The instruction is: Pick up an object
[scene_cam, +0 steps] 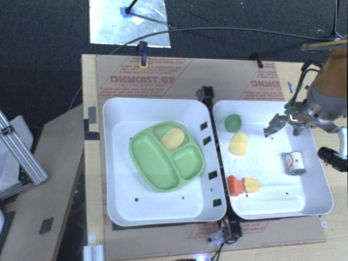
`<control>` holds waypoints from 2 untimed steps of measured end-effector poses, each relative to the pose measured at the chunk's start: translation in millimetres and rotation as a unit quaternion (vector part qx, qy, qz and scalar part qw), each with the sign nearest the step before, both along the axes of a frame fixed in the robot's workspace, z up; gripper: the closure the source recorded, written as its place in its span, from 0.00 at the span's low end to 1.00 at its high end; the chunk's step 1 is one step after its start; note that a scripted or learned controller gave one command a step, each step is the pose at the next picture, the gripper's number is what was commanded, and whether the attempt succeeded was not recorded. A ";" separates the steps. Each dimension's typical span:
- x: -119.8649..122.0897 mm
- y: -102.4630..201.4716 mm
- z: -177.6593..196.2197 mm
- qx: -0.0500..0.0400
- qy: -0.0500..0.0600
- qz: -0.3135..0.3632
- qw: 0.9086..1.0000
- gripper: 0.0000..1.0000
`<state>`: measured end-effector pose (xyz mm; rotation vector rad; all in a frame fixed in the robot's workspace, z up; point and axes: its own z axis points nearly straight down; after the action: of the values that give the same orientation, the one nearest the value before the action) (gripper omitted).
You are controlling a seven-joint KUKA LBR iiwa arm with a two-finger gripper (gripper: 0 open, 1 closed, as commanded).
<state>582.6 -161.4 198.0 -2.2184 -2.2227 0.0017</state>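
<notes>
Can (294,163) (small, lying on its side) rests in the right bin (318,203), near the tool (273,127), whose state cannot be told; likely light, stiff, prone to rolling, best gripped across its body.

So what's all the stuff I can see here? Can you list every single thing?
bins: 2, white, side by side on the bench; left bin, right bin
divided plate: 1, green, in the left bin
yellow lump: 1, yellow, in an upper compartment of the plate
green ball: 1, green, upper left of the right bin
pale yellow piece: 1, just below the green ball
orange piece: 1, orange-red, lower left of the right bin
yellow-orange piece: 1, touching the orange piece on its right
small can: 1, white with red marks, lying on its side at the right of the right bin
arm: 1, grey and orange, reaching in from the right
gripper: 1, dark, over the right bin
</notes>
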 end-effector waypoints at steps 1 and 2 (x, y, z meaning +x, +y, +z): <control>-2.0 -9.9 -49.7 0.000 0.000 -0.001 1.000 0.00; -7.8 -15.9 -108.0 0.000 0.000 -0.001 1.000 0.00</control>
<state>574.8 -177.3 90.0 -2.2194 -2.2210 0.0021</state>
